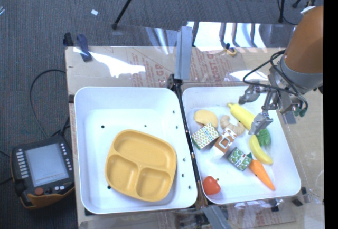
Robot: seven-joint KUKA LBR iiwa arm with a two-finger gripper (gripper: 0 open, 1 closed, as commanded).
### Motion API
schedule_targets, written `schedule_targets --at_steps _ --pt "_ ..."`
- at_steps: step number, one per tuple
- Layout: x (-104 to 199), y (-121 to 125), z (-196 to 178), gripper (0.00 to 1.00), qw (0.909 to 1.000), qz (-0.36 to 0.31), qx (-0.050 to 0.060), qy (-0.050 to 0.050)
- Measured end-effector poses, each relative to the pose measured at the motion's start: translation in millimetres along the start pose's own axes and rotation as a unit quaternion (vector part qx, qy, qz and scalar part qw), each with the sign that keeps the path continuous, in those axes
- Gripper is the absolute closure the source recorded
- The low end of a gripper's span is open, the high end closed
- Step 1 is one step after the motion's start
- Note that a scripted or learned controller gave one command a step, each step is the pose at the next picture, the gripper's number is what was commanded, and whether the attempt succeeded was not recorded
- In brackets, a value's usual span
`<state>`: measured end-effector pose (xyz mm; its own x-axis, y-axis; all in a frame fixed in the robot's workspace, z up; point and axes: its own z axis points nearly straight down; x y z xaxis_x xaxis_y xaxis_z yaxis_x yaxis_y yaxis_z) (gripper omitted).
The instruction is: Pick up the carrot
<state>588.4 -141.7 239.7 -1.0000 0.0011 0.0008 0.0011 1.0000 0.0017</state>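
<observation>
Camera view looks down on my bench [121, 67], with two white bins side by side. Largest first: the left bin [92, 112] holds a yellow divided tray [141, 164] at its centre, and the right bin [293, 167] holds the clutter of toy food. My arm [306, 43] comes in from three o'clock, and my gripper [262, 120] hangs over the right bin's upper right, toward one o'clock of its middle. How far my gripper is open I cannot tell; nothing can be seen held in it.

Under and beside the gripper lie a yellow corn cob [241, 115], a banana [260, 150] and a green leafy piece [264, 137]. Toward the bin's centre sit a pale potato-like piece [206, 117], a checkered box [205, 136], a brown box [225, 141] and a small green box [238, 159]. A red tomato [212, 185] sits at seven o'clock near the front rim.

The carrot [262, 174] lies on the bin floor at five o'clock from the bin's middle, tip pointing to the lower right, just beside the banana and the green box. It is at six o'clock from my gripper and apart from it.

As I judge it, the pick is not yet done: I must move over the carrot, descend, close and lift.
</observation>
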Motion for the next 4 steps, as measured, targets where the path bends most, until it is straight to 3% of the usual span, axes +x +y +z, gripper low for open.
schedule_targets --at_steps 1,2,3,4 --pt "75.1 -34.8 91.0 0.0 0.9913 -0.131 -0.001 0.002" --pt "94.8 -33.3 139.0 0.0 0.9927 -0.121 0.002 -0.005" --pt "95.9 -28.9 134.3 1.0 0.9922 -0.124 -0.001 -0.001" --pt "76.7 54.4 119.9 1.0 0.9795 -0.202 0.0 -0.003"
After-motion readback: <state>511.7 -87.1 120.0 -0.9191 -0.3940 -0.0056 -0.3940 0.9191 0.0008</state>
